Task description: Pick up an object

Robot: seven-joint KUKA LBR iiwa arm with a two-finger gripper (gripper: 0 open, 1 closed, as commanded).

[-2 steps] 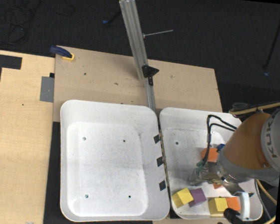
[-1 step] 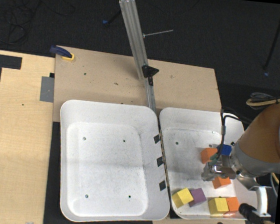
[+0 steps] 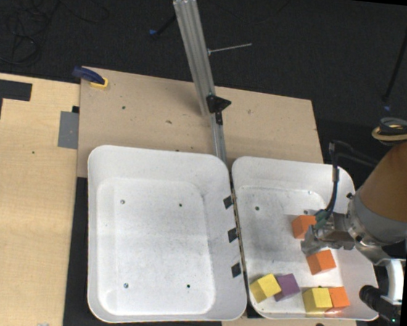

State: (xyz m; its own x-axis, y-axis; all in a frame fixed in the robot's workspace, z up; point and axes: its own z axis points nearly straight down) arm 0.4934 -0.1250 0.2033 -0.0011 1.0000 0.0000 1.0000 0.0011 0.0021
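Gripper point(image 3: 320, 238): low in the right bin point(image 3: 281, 182) – between two orange blocks point(image 3: 302, 225) (grip state cannot be told).
Near rim: yellow block point(image 3: 266, 286), purple block point(image 3: 287, 284).

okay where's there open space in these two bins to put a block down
The left bin offers its whole floor, bare from rim to rim. In the right bin, the patch along the divider and far rim is free. The near right corner is crowded: orange blocks by the gripper, then yellow, purple, yellow and orange blocks.
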